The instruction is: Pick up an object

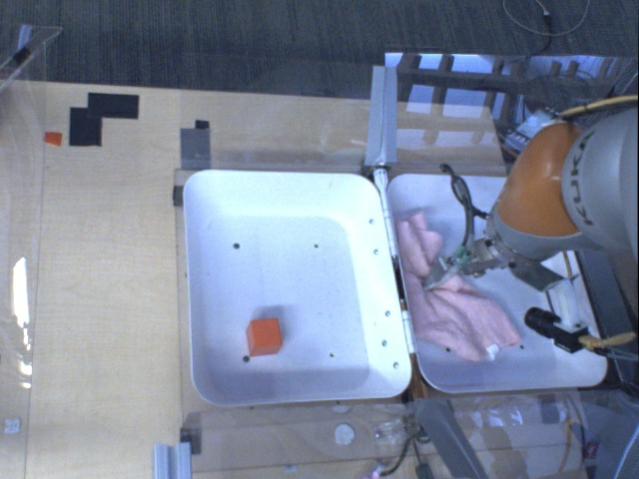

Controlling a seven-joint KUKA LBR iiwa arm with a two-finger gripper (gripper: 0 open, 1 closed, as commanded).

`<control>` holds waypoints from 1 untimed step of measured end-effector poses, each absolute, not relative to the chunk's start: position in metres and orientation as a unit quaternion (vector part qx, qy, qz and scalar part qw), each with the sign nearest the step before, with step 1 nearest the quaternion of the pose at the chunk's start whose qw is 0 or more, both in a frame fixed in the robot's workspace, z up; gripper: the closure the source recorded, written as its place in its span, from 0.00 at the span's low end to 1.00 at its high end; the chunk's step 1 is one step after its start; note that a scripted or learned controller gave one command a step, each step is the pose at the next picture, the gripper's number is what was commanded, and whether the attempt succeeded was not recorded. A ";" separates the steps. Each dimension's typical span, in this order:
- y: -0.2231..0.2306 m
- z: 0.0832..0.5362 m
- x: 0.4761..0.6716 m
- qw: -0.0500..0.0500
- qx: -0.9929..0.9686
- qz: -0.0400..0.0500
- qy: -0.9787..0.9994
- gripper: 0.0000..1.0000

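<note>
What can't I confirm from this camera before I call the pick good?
- Gripper fingers: too small and dark against the pink cloth to judge any grasp.
- Right bin, far corner: hidden under the arm.
- Orange block: underside hidden.

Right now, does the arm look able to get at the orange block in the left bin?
Probably yes. The orange block lies alone on the left bin's open floor, nothing over it. The gripper sits over the pink cloth in the right bin, so the arm must cross the divider.
</note>
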State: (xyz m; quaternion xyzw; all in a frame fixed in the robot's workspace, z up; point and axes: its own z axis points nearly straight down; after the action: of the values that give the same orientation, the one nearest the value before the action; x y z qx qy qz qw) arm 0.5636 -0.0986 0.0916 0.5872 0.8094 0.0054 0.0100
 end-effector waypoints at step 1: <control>-0.099 0.092 0.564 0.010 0.587 0.005 0.809 0.00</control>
State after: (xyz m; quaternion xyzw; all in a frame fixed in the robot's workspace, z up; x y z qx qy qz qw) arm 0.5635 -0.0986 0.0916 0.5871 0.8094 0.0054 0.0099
